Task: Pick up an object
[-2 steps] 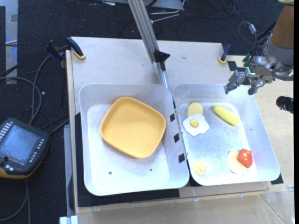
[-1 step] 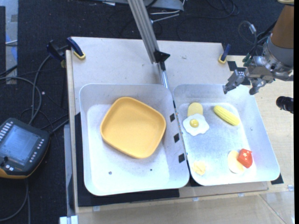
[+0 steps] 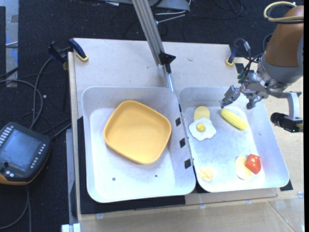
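While my gripper (image 3: 240, 99) hangs with fingers spread, nothing pinched, the corn (image 3: 234, 119) sits just at its 6 o'clock in the bin (image 3: 270, 144).

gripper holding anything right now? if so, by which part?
Nothing held. The gripper hangs open above the right bin, fingers spread with nothing between them; the corn cob lies just below, not gripped.

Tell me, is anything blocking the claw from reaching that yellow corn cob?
Nothing visible does. The gripper hangs open just above the corn cob in the right bin; the fried egg lies off to the side.
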`<state>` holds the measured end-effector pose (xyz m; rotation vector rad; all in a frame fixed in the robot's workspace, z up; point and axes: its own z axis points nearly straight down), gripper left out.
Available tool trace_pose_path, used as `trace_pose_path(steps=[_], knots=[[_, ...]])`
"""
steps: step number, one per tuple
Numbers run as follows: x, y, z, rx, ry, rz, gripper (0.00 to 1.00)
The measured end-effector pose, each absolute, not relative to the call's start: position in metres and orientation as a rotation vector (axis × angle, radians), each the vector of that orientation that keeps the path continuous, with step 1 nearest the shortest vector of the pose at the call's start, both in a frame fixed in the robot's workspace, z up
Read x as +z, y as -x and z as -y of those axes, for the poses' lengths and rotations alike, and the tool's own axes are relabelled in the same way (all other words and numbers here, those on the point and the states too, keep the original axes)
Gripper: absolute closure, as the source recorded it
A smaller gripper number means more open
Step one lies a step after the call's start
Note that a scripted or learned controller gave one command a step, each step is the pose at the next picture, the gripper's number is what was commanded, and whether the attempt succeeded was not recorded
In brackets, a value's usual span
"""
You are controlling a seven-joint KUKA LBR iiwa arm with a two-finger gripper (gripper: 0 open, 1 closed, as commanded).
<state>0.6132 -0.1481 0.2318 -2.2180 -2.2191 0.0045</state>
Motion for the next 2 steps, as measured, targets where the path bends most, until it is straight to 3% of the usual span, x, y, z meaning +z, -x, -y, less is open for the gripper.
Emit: trace_pose_path(steps=[2], knots=[[0.126,-0.613,0.146,0.005,2.218,2.219,0.0]])
